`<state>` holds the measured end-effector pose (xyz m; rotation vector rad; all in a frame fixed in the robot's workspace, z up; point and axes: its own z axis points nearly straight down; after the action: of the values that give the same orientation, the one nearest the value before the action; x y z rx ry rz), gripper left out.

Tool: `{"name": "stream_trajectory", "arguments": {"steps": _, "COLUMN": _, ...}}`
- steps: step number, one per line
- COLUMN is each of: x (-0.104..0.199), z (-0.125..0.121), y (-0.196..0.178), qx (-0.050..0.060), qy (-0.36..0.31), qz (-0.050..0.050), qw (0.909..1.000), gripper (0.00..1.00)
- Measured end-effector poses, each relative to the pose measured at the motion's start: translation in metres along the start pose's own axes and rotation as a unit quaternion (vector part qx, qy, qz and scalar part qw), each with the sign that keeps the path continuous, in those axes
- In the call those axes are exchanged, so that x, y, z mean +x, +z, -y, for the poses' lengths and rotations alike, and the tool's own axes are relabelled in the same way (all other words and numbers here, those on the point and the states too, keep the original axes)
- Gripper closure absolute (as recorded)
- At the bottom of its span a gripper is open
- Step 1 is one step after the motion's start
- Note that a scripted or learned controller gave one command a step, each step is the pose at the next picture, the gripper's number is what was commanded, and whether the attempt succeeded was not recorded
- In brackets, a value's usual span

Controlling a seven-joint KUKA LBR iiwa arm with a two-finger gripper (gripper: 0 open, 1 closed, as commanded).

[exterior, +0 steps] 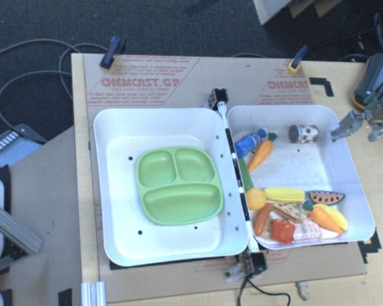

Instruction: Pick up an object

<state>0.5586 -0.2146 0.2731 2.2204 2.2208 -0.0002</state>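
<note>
The right white bin (345, 171) holds several toy foods. Among them are a blue bottle (247, 143), a carrot (260, 155), a small brown and white can (304, 133), a corn cob (284, 195), a watermelon slice (324, 197) and a red piece (282, 229). My gripper (362, 129) hangs over that bin's far right rim, to the right of the can and clear of every toy. Its two fingers stand apart, open, with nothing between them.
The left white bin (115, 139) carries a green divided plate (179, 185). A yellow-orange fruit (329, 217) and a yellow ball (256, 199) crowd the right bin's near end. Clamps (110, 51) grip the board's far edge. Cables lie on the floor at left.
</note>
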Motion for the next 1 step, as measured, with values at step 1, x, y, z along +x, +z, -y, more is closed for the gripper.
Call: {"name": "stream_trajectory", "arguments": {"steps": 1, "x": -0.0018, "z": -0.0792, "y": 0.1231, "qx": 0.001, "qy": -0.001, "qz": -0.001, "qw": 1.0, "gripper": 0.0}}
